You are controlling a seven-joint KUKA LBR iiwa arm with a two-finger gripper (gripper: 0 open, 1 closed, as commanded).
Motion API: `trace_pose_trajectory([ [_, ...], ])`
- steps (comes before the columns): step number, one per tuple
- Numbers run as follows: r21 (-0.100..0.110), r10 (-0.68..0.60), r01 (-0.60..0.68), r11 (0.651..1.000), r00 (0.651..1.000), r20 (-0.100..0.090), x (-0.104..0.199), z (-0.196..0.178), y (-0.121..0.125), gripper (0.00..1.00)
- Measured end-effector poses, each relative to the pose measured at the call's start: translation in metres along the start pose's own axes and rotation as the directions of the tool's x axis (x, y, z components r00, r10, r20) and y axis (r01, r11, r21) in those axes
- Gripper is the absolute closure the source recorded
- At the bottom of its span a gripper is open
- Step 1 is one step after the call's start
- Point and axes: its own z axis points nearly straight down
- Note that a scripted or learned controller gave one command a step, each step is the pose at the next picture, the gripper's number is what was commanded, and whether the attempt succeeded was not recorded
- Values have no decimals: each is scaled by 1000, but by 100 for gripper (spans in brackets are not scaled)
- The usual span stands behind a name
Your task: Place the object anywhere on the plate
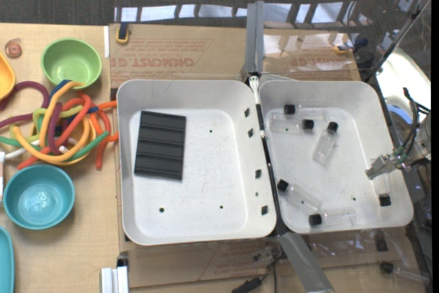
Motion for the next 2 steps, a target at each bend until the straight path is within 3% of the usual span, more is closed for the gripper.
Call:
trace_pose_trajectory([
  [1,-2,113,-113,994,994,2,-8,-16,30,100],
  [2,-1,29,-29,1000,1000,1,-7,-12,30,100],
])
